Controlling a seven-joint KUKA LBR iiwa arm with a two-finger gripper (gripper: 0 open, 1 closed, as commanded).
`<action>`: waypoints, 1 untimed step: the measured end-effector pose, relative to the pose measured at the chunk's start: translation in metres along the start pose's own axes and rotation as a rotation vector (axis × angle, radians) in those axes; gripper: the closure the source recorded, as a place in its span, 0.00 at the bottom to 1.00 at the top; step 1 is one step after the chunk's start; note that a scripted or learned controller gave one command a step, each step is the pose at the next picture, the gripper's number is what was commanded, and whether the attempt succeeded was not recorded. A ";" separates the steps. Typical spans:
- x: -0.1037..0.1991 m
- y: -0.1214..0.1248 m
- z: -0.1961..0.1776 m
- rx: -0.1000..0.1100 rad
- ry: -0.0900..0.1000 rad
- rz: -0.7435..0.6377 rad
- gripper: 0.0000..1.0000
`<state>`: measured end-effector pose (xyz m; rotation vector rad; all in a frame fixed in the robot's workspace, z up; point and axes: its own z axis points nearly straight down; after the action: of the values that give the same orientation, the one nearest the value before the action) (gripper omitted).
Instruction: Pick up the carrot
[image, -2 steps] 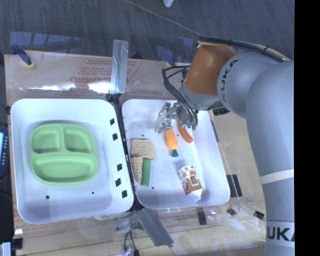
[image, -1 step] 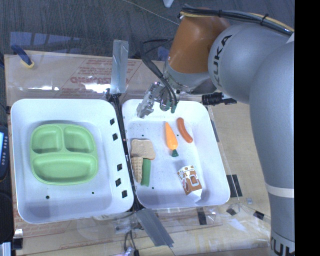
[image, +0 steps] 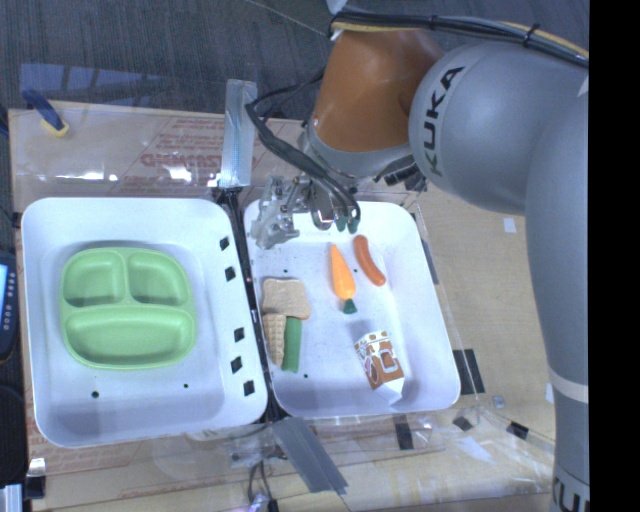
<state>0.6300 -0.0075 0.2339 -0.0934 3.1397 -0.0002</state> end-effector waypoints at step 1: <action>0.039 0.040 -0.020 0.000 0.000 -0.202 1.00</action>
<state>0.5882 0.0297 0.2537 -0.4101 3.1146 -0.0003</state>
